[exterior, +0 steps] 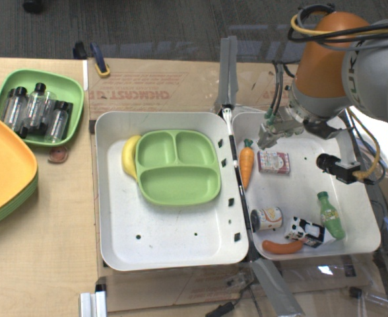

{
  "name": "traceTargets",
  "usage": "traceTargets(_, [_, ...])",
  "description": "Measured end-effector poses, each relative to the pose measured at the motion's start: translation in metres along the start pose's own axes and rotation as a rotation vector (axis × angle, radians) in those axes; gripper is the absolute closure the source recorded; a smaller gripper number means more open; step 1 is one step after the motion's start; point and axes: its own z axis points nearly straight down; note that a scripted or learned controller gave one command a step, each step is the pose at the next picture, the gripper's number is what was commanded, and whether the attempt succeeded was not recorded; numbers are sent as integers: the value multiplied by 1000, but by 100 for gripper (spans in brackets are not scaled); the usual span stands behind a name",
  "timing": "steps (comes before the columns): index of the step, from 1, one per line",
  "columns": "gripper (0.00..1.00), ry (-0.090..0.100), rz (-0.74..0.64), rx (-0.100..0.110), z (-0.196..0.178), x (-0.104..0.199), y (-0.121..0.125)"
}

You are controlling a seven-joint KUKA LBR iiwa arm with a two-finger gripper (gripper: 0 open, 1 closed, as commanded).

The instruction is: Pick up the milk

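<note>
I'm seeing a green divided plate [178, 166] lying in the left bin [115, 243], with a yellow banana [129, 156] tucked against its left edge. In the right bin [365, 243] a carrot [246, 166] is lying along the left wall beside a small pink box [274, 162], while a can [269, 218], a red sausage [283, 246] and a green bottle [330, 214] are sitting toward the front. Off to the left, on the bench, a green tray [72, 98] is holding dark-capped bottles [34, 109] next to stacked orange plates [6, 170].
</note>
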Motion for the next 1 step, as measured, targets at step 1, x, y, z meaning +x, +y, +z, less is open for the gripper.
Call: traceTargets(1, [100,-2,-39,-1,-15,-1,-4])
